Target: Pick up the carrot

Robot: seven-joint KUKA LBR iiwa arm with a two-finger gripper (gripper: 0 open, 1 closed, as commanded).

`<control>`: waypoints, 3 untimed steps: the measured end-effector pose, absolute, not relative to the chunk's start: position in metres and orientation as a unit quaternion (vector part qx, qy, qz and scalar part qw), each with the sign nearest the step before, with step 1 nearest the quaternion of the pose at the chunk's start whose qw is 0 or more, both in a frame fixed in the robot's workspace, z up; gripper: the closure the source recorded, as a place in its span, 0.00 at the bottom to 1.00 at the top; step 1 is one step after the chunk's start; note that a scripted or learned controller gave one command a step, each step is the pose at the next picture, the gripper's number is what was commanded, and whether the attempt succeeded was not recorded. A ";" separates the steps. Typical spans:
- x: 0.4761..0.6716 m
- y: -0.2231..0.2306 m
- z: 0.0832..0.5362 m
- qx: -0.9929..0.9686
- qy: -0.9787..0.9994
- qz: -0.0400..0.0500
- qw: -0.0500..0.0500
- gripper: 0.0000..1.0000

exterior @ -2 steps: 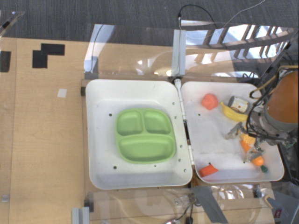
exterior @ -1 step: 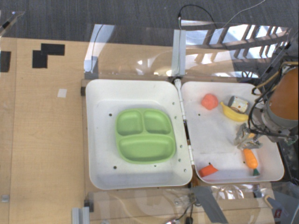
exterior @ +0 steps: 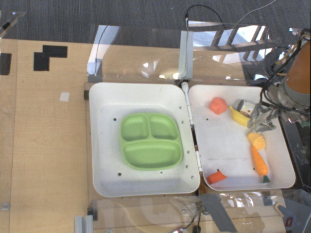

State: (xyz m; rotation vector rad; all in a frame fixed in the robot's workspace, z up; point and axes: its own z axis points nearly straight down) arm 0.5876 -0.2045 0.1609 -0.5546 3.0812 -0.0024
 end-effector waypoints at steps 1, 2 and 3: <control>0.587 -0.205 0.161 -0.177 0.984 -0.001 0.005 0.00; 0.566 -0.138 0.152 -0.127 0.992 0.000 0.004 0.00; 0.551 -0.204 0.202 -0.221 0.975 -0.002 0.005 0.00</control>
